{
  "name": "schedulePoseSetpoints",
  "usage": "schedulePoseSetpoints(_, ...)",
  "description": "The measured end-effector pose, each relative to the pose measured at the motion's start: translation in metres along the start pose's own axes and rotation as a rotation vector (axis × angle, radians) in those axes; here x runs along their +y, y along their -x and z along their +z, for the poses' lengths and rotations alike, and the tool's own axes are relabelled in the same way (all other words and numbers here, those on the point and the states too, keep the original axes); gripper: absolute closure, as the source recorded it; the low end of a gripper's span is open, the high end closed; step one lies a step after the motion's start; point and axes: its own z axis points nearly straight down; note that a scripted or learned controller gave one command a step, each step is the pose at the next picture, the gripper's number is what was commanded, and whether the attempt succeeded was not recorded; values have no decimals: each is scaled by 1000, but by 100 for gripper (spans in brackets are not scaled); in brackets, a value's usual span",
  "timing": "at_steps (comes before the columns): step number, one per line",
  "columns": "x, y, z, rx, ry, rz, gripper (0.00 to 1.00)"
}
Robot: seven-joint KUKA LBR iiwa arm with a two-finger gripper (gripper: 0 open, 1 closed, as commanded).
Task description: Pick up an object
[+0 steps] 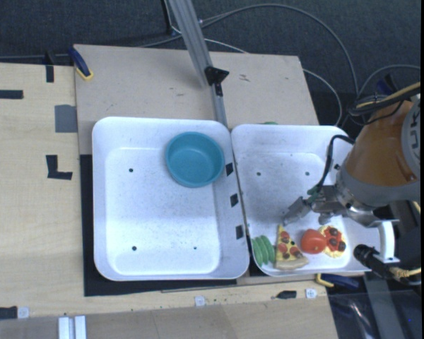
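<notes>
We see a tan bench [148, 73] bearing two white bins: the left bin [120, 210] and, touching its right wall, the right bin [275, 168]. A black mat [87, 217] lies under the left bin.

Blue bowl [194, 159] upright in left bin, pizza slice [288, 250], red tomato [312, 241], green pod [262, 248] in right bin
</notes>
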Motion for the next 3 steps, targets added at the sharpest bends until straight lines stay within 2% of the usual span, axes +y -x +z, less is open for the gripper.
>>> schedulePoseSetpoints(1,9,0,55,0,0,0,0)
schedulePoseSetpoints(2,9,0,70,-2,6,0,0)
schedulePoseSetpoints(3,10,1,59,-3,9,1,100)
